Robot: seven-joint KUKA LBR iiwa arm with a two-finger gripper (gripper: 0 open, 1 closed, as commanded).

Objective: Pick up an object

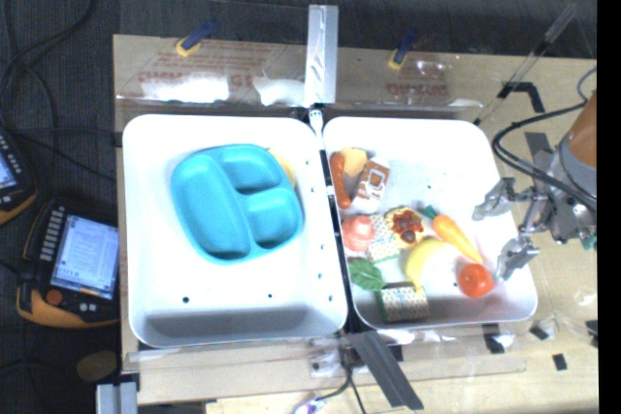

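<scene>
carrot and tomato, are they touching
Touching. The camera view shows the carrot's lower tip meeting the top of the tomato with no white bin floor between them.

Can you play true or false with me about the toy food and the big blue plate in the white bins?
1. The blue tray lies in the left bin. True.
2. The carrot is in the left bin. False: it lies in the right bin.
3. The tomato sits near the right bin's front right corner. True.
4. The gripper holds the banana. False: its open jaws hold nothing; the banana lies in the bin.
</scene>
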